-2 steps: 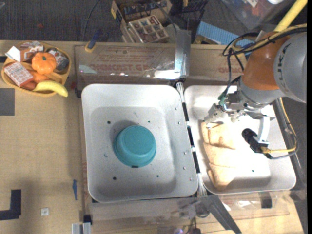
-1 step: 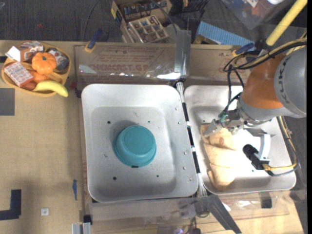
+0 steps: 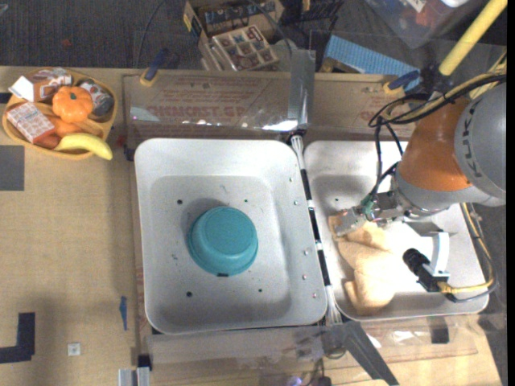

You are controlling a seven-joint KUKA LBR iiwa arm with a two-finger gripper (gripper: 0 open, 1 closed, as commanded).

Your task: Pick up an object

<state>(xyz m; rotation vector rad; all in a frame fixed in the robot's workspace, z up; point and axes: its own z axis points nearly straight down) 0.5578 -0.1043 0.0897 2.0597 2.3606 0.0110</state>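
Low, pincer (image 3: 348, 222) beside tan object (image 3: 368, 264)

Robot lab: bins (image 3: 161, 167), cables (image 3: 386, 111).

Plate of toy food (image 3: 58, 116) at bench's far left, cluttered boxes (image 3: 235, 30) beyond the bins

Teal bowl (image 3: 224, 240) in white bin (image 3: 161, 167), tan object (image 3: 368, 273), orange-banded grey arm (image 3: 438, 163).
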